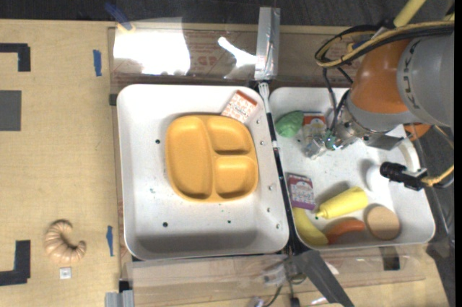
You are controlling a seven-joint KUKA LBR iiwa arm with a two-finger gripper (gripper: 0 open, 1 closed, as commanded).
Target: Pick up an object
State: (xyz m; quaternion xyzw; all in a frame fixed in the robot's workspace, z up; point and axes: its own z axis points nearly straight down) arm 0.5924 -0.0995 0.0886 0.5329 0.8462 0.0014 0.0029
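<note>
Camera view looking down on the right bin (427, 230), starting at its near edge: lying crowded together there, a banana (309, 227), a reddish piece (347, 229) and a round brown object (383, 221), with a yellow bottle-shaped object (346, 201) resting slantwise just behind them, long axis running from lower left up to the right. Sitting a little farther back against the bin's left wall, a small purple packet (300, 190).

Hovering beyond these, toward the bin's far left corner, the end effector (322, 142), reaching in from the right below the orange-banded wrist; appearing as a blurred metallic cluster, so not possible to tell how far open it is, and nothing visibly held in it.

Lying just beside it, up and to the left, a green lump (289, 123), rounded and without a clear long axis; judging this the nearest candidate for picking, calling for a short shift leftward and toward the far wall. Standing well apart by comparison, the near-edge cluster.

Sitting in the left bin (137, 175), an orange divided tray (211, 156).
</note>
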